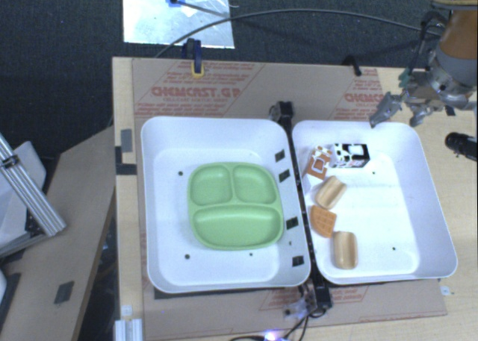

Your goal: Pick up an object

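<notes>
A green divided plate (237, 205) is seen in the left bin (160, 145). Small food-like objects (329, 209) are clustered at the right bin's (426, 205) left side. The gripper (404, 109), fingers spread and empty, is held above the far rim. Approach stage is judged; descent leftward is needed.

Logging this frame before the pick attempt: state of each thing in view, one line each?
gripper: fingers spread open, holding nothing, above the right bin's far edge.
green divided plate: flat in the left bin, compartments bare.
right bin: holds small items along its left side.
bread-like pieces: lying loose, ungrasped.
black-and-white item: lying loose.
</notes>
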Available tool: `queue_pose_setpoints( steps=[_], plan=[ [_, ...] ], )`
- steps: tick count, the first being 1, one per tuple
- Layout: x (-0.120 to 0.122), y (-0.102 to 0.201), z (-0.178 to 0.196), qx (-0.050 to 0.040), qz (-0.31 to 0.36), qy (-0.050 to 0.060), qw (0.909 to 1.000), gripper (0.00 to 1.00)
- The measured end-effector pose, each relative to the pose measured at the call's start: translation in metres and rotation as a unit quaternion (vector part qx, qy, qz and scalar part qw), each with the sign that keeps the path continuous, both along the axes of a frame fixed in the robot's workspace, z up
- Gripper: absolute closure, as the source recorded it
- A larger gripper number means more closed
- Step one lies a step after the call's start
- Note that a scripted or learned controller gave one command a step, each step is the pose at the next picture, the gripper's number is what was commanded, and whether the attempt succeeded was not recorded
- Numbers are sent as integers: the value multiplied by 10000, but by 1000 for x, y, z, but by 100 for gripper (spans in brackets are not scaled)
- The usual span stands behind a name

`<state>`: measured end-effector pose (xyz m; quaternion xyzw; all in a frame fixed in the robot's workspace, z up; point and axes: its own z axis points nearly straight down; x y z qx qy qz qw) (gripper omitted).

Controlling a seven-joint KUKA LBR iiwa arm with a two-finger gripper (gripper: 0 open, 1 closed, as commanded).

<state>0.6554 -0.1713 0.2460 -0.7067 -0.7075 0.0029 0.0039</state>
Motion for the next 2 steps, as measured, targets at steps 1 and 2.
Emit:
queue_pose_setpoints(
  steps=[1, 2],
  plan=[
    [2, 0, 8, -12, 12, -59, 10000, 0],
    [6, 1, -54, -7, 15, -40, 10000, 0]
  ],
)
